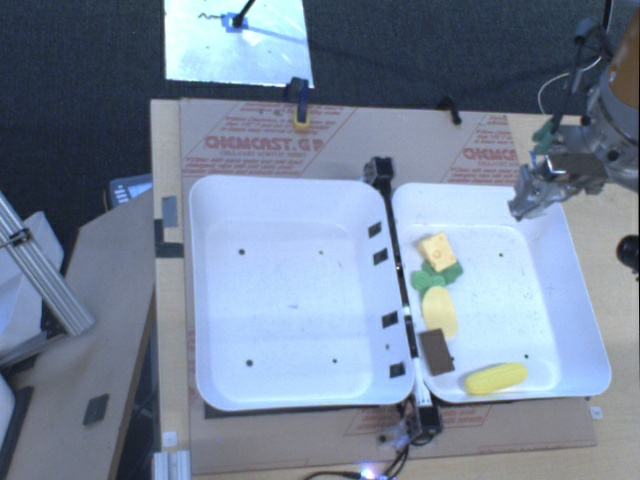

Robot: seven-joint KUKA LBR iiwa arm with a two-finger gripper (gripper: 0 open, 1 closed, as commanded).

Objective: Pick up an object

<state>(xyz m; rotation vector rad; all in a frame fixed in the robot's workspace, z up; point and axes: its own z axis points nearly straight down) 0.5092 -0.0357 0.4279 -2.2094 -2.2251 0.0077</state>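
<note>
Looking at the pincer (522,206) hanging over the far corner of the right bin (585,298), just above the rim. Not managing to tell whether open or closed, too blurry at that end. Not seeing anything gripped there either.

Worrying mostly about the clutter. Eyeing a yellow block (436,251), well apart from the pincer, down and to the left of it in the view, and touching a green piece (435,276) right below. Probably risking a double grab or a shove if coming down on the seam between those two. Also noticing a pale yellow oval (440,311) just past the green piece, even further from the pincer, and a brown block (436,351) beyond that, sitting tight against the divider wall next to the left bin (290,288). Guessing at a wall bump when going for that brown one, with hardly any room on that side.

Leaning toward the yellow banana-shaped piece (495,377) as the safest pick: lying alone, straight down from the pincer in the view, near the front rim, furthest away of the lot. Possibly rolling away under a bad squeeze though, being rounded. And descending straight from the current spot, likely clipping the rim or closing on bare bin floor, with nothing lying directly underneath.
</note>
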